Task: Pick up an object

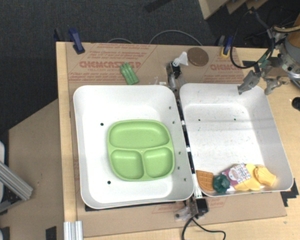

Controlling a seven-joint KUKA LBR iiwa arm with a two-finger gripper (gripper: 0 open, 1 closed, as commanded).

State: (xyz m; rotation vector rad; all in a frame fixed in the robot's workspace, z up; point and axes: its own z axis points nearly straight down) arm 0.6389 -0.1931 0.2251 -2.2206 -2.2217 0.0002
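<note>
End effector [258,82] upper right of frame, over right bin [230,134] far rim, fingers apart, nothing between. Toy pile [237,178] lower right, bin's near edge. Green tray [140,149] in left bin [90,149].

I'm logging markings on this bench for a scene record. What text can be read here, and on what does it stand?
"CHEMCAST..." in red, printed twice on the brown board behind the left bin; the ending is blurred.
More red print on the board behind the right bin: too blurred to read.
Pink packet: print too small.

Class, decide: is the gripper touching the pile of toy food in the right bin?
Apart. The camera view shows the gripper above the right bin's far edge, with bare white floor separating it from the toy food at the near edge.
</note>
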